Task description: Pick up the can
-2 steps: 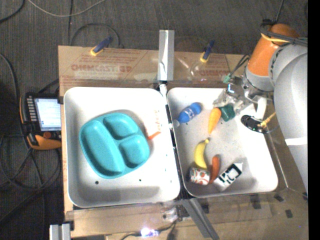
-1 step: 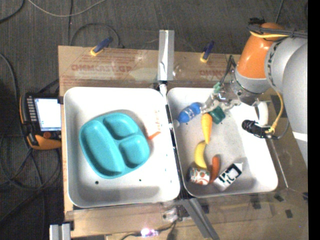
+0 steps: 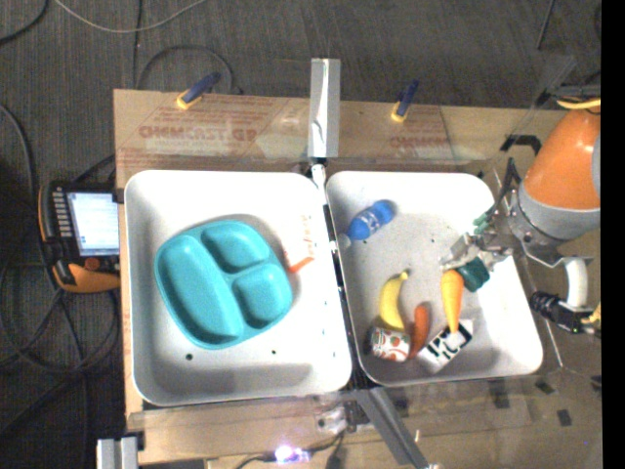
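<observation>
2 bins (image 3: pixel 146 360), perhaps 2 carrots (image 3: pixel 451 296)

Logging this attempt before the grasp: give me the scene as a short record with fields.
left bin: holds a turquoise divided plate
right bin: can, banana, two carrots, blue bottle, black-and-white box
can: lying near the front edge, beside the banana
blue bottle: at the back, apart from the rest
gripper: over the right bin's right side, away from the can
task state: can not yet picked up

Can (image 3: pixel 389 344) was seen red/white, plate (image 3: pixel 227 281) turquoise, banana (image 3: pixel 393 299) yellow, bottle (image 3: pixel 370 219) blue, bins (image 3: pixel 146 360) white, carrots (image 3: pixel 451 296) orange
</observation>
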Robot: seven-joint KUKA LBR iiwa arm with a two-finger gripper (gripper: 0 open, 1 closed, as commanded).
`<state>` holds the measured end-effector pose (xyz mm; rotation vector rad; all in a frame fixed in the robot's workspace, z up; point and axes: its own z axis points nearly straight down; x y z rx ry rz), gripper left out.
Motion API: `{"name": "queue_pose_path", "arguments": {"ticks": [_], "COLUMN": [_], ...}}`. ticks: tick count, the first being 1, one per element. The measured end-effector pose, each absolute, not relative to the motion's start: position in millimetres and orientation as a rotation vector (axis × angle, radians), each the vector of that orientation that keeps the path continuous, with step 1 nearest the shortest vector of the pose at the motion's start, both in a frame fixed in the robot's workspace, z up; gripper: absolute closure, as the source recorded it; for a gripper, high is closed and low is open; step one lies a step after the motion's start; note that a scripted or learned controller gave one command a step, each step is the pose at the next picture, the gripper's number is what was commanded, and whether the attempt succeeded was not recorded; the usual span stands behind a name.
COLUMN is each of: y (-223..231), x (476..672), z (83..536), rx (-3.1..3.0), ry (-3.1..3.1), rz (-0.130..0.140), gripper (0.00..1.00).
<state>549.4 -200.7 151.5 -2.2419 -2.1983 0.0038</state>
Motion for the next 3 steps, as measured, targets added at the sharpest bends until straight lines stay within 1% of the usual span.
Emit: {"name": "queue_pose_path", "arguments": {"ticks": [1,2,3], "y": [-158.6,-149.3,-65.2], "x": [582.6,530.5,482.8], "z": [255.9,238.1,215.8], "rx": [-2.209,-2.503,-2.62], "ry": [-2.232,-1.895,-1.727], "rz": [0.001,0.004,0.008], "gripper": [1.0,1.0,1.0]}}
